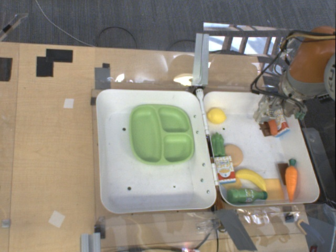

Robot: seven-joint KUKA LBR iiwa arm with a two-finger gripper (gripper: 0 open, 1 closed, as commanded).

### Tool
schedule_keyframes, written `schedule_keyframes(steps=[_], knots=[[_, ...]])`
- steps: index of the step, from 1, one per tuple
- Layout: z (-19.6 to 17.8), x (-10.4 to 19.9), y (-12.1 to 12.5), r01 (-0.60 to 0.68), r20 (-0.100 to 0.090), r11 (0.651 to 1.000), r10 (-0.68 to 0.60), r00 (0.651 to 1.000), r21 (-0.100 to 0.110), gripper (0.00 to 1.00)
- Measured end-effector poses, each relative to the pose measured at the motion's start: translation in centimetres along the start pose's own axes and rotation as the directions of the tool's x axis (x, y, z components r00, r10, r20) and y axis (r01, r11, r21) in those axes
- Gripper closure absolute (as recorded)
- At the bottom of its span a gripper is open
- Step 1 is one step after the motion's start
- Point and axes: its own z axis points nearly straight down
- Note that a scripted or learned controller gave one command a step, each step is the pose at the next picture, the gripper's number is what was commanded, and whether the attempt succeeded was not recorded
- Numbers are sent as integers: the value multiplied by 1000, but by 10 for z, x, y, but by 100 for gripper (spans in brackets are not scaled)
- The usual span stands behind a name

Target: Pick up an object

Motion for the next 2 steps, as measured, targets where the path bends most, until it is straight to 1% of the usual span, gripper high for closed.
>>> schedule_keyframes(steps=[1,2], knots=[[1,0,0,0,-1,1000,0,1000,0,0],[13,49,-4,389,-8,921,-389,921,-5,0]])
